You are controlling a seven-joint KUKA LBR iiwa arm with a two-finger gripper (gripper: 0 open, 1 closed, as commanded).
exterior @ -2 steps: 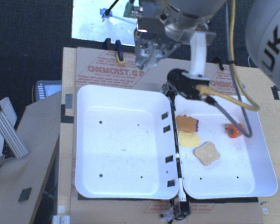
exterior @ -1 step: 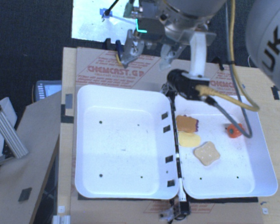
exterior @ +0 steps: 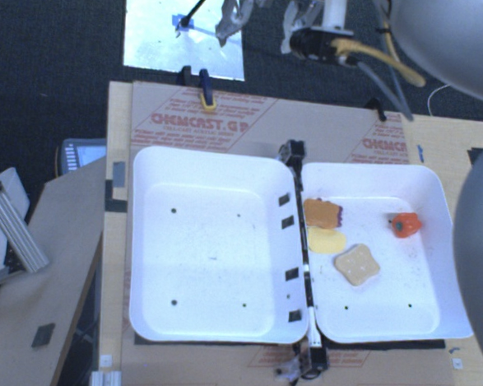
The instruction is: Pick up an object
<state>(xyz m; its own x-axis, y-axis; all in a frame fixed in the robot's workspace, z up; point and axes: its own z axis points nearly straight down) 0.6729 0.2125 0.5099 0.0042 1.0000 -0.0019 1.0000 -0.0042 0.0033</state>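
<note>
Bench [exterior: 119, 122] under board [exterior: 255, 119], two white bins [exterior: 156, 182].

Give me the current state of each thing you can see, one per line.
Gripper: raised above the bench's far edge, fingers apart, holding nothing.
Orange-brown slice: flat in the right bin, beside the divider.
Yellow piece: flat, touching that slice.
Toast: flat.
Orange piece: resting alone.

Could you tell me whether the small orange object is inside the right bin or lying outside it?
Inside. The orange object rests on the floor of the right bin, near its far right corner, apart from the toast-shaped piece.
</note>
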